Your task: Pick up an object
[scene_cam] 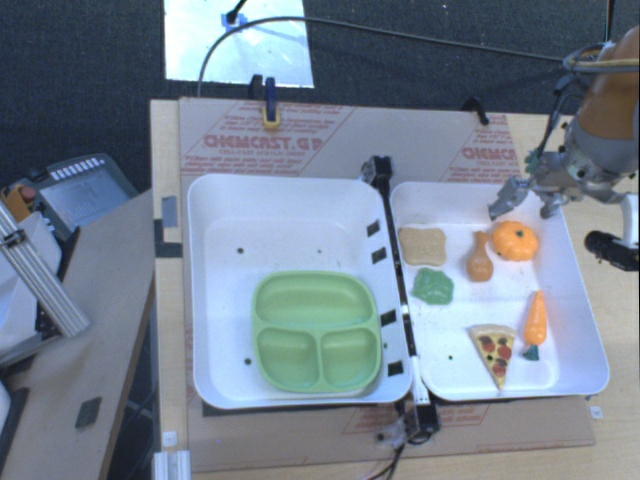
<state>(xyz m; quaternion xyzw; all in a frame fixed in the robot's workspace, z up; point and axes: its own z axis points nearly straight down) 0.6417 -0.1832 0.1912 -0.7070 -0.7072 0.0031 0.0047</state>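
The gripper hangs over the far right corner of the right bin, with its two fingers spread apart and nothing between them. One finger points down just beyond the pumpkin's far left, the other sits just behind the pumpkin; neither can be seen touching it.

Taking the orange pumpkin as the landmark: the small brown pear-shaped piece lies just to its left, almost touching. Further left is the slice of toast, close to the divider between the bins. The green leafy piece lies left of the pumpkin and nearer the camera. The carrot lies nearer the camera, close to the bin's right wall. The pizza slice is nearer still, well apart from the pumpkin.

The pumpkin sits near the bin's far wall, with bare white floor to its right and between it and the carrot. The left bin holds a green divided plate at its near side, well left of the pumpkin, on the table
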